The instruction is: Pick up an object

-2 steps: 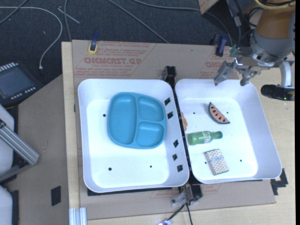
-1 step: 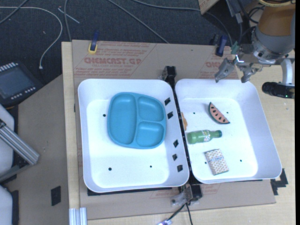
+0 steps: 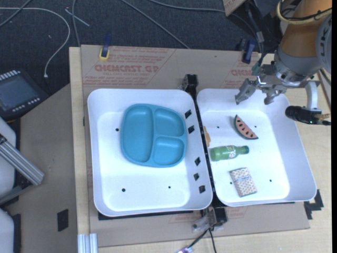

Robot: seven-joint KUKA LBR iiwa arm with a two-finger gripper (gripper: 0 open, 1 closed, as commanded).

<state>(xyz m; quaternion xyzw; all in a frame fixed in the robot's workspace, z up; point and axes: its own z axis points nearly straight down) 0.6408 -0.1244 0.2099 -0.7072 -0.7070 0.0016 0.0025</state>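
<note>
Dark carpet (image 3: 158, 15) strewn with thin grey cables (image 3: 58, 20) behind, tan cardboard-covered bench (image 3: 158, 62) in front, bearing 2 shallow white bins side by side.

Two-finger metal gripper (image 3: 258, 92) hanging over far edge of right white bin (image 3: 295, 162), fingers (image 3: 243, 94) spread apart, nothing between them. Above, grey wrist under orange band of arm (image 3: 308, 15), reaching in from right.

Nearest to gripper, just below it inside right bin: red watermelon-slice toy with dark rind (image 3: 245, 127), lying flat, apart from fingertips. Further toward near side: green plastic bottle with white label (image 3: 228, 152), on its side, cap pointing right, base close to bin's left wall. Nearer still: small patterned grey-and-tan box (image 3: 243, 182), lying flat, tilted slightly, apart from bottle. Small brownish scrap (image 3: 207, 137) at left wall of same bin, just above bottle; kind unclear.

Left white bin (image 3: 105, 194) holding light blue plastic divided plate with 3 compartments (image 3: 154, 135), sitting flat near middle.

Black clips (image 3: 196, 157) along seam between bins, blue clamps (image 3: 106, 47) at far edge of cardboard. Dark screen device (image 3: 18, 91) off bench at left.
</note>
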